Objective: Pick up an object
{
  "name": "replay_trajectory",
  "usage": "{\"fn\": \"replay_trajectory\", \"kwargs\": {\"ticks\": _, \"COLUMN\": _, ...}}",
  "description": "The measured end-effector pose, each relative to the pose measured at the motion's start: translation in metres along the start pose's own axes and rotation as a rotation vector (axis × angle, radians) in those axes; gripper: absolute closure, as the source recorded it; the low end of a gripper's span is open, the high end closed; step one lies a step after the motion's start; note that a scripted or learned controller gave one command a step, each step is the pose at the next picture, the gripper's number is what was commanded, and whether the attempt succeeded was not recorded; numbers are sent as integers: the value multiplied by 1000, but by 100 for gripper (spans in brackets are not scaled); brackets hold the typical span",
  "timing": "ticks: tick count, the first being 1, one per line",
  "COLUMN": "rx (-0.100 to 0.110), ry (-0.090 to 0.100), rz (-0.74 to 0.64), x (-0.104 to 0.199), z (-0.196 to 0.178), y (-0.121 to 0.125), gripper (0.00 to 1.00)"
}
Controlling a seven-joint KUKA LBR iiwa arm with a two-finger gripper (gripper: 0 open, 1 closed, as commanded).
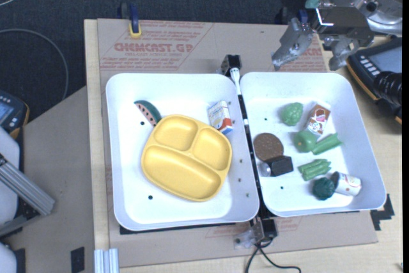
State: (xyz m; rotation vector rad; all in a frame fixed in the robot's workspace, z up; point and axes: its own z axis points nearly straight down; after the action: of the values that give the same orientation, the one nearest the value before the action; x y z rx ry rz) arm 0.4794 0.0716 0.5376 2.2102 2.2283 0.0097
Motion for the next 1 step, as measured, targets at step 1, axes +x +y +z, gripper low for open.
{"fn": "replay_trajectory", "kwargs": {"ticks": 1, "rx": 4, "ry": 1, "rz": -4, "x": 105, "z": 3, "y": 0, "gripper": 0}}
